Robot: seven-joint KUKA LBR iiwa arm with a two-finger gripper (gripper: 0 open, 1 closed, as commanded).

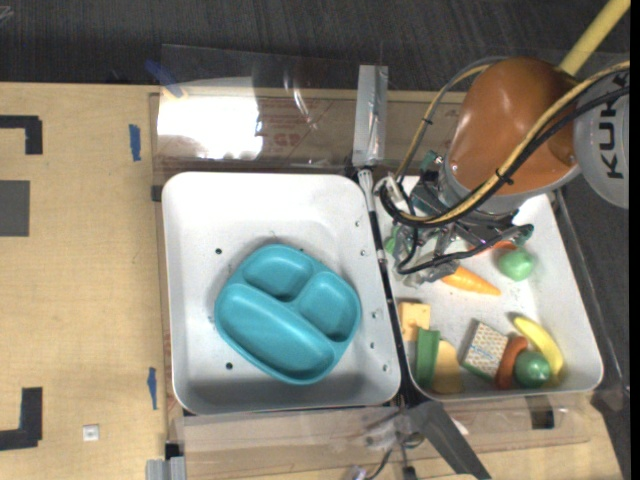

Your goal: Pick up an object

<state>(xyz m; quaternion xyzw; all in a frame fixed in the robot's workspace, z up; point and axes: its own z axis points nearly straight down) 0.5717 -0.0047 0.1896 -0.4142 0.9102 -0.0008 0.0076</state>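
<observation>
Left bin holds teal tray.

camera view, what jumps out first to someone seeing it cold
The big teal divided plate lies alone in the left bin. The arm's orange band, trailing black and yellow cables, hangs over the back of the right bin. Below it sit bright toy foods: a carrot, a banana and a green piece.
</observation>
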